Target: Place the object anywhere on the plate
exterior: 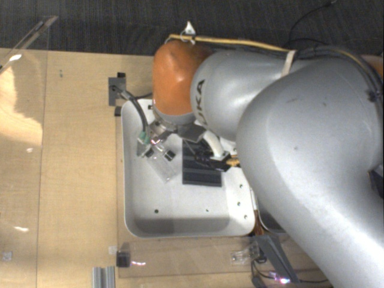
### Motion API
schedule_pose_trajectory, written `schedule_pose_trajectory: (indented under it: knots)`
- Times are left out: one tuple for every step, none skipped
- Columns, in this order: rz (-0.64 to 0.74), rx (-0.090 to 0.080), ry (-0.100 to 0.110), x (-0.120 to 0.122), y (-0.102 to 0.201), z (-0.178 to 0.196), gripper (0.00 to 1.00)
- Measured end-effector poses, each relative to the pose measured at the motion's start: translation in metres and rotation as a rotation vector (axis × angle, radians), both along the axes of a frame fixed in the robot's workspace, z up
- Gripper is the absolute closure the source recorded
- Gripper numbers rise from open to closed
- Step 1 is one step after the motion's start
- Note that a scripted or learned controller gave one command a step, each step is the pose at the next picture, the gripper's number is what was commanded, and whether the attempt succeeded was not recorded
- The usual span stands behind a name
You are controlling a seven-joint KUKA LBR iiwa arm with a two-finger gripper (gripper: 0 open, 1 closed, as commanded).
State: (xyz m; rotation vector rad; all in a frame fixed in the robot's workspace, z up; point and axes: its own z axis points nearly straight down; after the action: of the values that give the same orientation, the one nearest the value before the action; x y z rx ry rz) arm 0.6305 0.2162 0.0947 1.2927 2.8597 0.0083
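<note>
My gripper point(157, 153) hangs low over the far left part of a white bin point(180, 224), just inside its left wall. The orange band and the grey wrist sit right above it. The bulky grey arm covers the bin's far side and right side, and everything to the right of it. The bin floor that I can see, in front of the gripper, is bare white with a few small dark dots.
Pale wooden bench point(66, 161) spreads to the left of the bin. A small black fixture point(117, 89) sits at the bin's far left corner, and another black clip point(123, 258) lies near its front left corner.
</note>
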Motion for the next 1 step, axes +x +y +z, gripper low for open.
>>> schedule_pose_trajectory:
  knots:
    - [0.347,-0.001,-0.007,0.0264,0.0011,-0.006,1.0]
